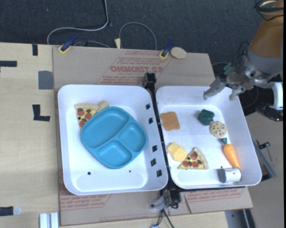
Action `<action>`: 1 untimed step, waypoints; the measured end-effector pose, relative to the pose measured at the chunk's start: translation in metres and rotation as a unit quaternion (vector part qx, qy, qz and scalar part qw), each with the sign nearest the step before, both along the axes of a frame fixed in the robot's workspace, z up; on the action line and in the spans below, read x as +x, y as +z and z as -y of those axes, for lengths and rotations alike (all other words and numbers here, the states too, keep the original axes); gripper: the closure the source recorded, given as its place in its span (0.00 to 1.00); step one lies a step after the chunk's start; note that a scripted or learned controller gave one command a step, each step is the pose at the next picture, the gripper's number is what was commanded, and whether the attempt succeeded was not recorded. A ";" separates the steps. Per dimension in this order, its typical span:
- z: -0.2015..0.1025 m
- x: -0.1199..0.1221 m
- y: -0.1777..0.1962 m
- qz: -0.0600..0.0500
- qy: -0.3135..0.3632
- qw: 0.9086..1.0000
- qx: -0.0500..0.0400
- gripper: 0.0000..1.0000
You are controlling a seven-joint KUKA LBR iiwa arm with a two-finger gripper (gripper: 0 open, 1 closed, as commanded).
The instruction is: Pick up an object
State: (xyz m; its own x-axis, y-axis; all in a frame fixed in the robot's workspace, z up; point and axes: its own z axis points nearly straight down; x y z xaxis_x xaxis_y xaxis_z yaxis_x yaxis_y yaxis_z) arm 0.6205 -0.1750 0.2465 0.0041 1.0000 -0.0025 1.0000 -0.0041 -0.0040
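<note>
My gripper (224, 91) hangs over the far right corner of the right bin (193, 96), its two grey fingers spread apart with nothing between them. Below it in that bin lie a dark green piece (205, 116), a speckled cookie (217, 128), an orange carrot (230, 154), a brown toast slice (170, 121), a yellow piece (176, 151), a pizza slice (194, 160) and a small grey-and-white can (228, 175). The green piece is the closest to the gripper, a little toward the front and left.
The left bin (69, 99) holds a blue divided plate (114, 137) and a second pizza slice (86, 112) by its far left edge. A black divider (152, 122) runs between the bins. Cables and clamps lie beyond the cardboard at the back.
</note>
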 end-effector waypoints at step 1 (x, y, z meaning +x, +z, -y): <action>0.031 -0.004 -0.168 0.003 0.002 1.000 -0.001 0.00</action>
